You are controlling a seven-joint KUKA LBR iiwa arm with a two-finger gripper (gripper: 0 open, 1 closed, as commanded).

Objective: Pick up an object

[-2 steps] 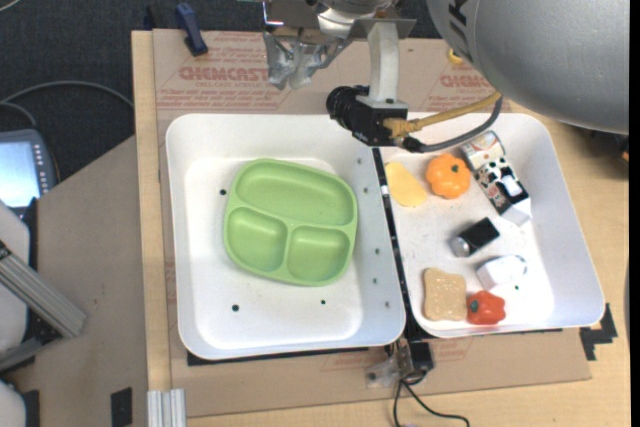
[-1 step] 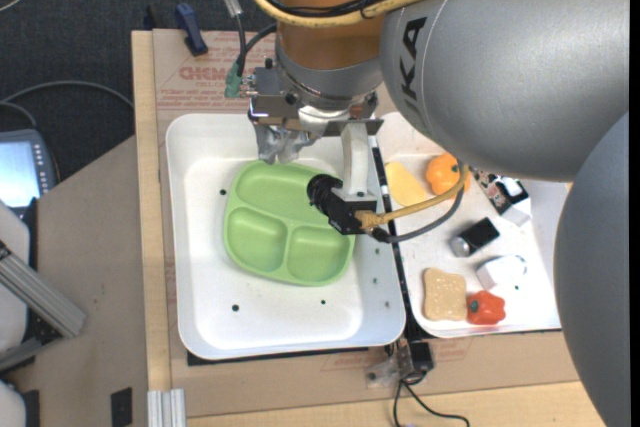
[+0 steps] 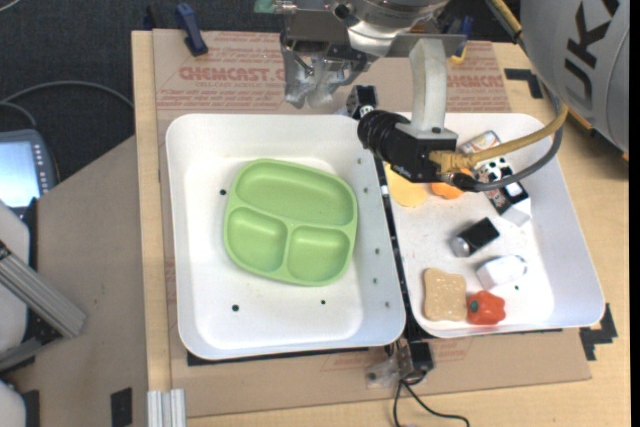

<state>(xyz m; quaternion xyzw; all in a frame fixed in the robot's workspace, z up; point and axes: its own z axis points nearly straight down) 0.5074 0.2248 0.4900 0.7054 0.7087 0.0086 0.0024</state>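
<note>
My gripper (image 3: 318, 83) hangs over the back rim of the left bin (image 3: 190, 215), above the cardboard edge, with nothing seen in it. A green divided plate (image 3: 290, 220) lies in the middle of that bin. The right bin (image 3: 570, 245) holds small items: a yellow piece (image 3: 405, 191) and an orange piece (image 3: 446, 191) near its back left, a black block (image 3: 474, 236), a white object (image 3: 501, 270), a tan slice (image 3: 445, 293) and a red piece (image 3: 487, 307) at the front. The arm's body hides the back of the right bin.
A black cable fitting (image 3: 400, 143) and a tan hose (image 3: 520, 150) from the arm hang over the divide between the bins. Small black-and-white blocks (image 3: 500, 180) lie by the hose. A blue clamp (image 3: 191, 27) sits on the board's back left corner.
</note>
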